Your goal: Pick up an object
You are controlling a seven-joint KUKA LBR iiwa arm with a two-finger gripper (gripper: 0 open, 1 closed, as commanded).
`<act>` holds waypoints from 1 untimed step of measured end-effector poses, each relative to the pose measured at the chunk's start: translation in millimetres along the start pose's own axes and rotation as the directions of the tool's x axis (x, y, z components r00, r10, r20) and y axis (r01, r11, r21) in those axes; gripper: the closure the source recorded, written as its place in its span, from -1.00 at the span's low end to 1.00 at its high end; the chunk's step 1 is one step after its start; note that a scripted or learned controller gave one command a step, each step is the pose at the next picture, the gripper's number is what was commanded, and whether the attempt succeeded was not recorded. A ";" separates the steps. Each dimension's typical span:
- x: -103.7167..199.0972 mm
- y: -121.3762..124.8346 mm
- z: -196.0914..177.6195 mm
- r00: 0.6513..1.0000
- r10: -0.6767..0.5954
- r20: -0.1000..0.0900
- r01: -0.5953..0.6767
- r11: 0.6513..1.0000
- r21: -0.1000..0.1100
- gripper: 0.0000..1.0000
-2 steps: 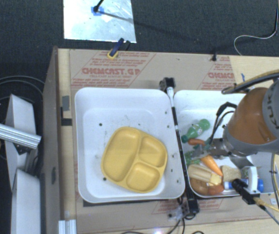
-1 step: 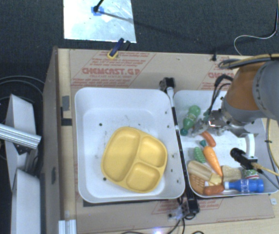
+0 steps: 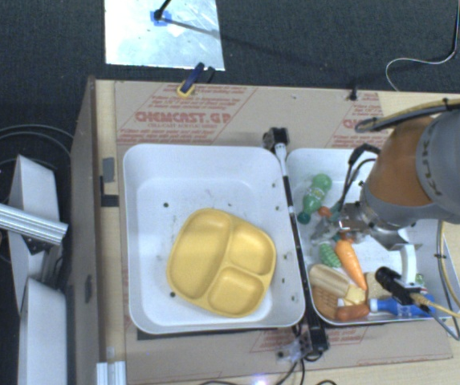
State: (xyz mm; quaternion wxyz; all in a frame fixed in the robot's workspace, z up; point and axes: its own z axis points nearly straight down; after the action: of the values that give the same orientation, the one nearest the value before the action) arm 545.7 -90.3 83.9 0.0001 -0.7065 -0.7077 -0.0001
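In the right bin [image 3: 306, 165] lie several toy foods: a green bottle-like piece [image 3: 319, 186], an orange carrot [image 3: 349, 263], a small green piece [image 3: 328, 255], a tan bread slice [image 3: 330, 280] and a brown sausage [image 3: 350, 313]. My gripper [image 3: 335, 224] hangs low over the middle of this bin, just above the carrot's top end and below the green piece. The grey arm with its orange band [image 3: 398, 175] covers the bin's right half.
The left bin [image 3: 145, 215] holds a yellow divided plate [image 3: 221, 261]. A divider rail [image 3: 290, 207] runs between the two bins. A blue item [image 3: 384, 304] lies by the right bin's front wall. Cardboard lines the bench behind the bins.
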 end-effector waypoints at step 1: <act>-0.4 0.7 -10.5 1.000 -0.001 0.001 0.001 1.000 -0.002 1.00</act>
State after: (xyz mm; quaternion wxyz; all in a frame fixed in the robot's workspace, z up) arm 546.4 -90.7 94.4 -0.0006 -0.7061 -0.7081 -0.0005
